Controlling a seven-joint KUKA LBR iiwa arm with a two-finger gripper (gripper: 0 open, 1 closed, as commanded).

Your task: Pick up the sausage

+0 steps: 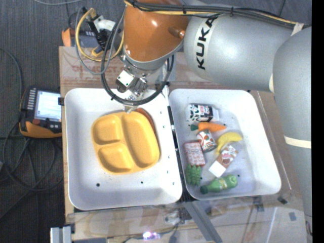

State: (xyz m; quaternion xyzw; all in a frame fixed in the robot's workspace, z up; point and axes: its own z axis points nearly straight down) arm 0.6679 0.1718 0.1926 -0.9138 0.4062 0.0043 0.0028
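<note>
Camera view has our gripper [132, 101] low over the left bin [81, 186], at twelve o'clock of the yellow divided plate [125, 142]. We cannot tell how its jaws stand. A reddish-brown sausage [147, 116] peeks out beyond the plate's one o'clock edge, just beside the gripper.

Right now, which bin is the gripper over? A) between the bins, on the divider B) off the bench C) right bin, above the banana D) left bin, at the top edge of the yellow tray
D: the gripper hangs over the left bin, right at the top edge of the yellow tray, with a reddish-brown sausage peeking out beside it.
</note>
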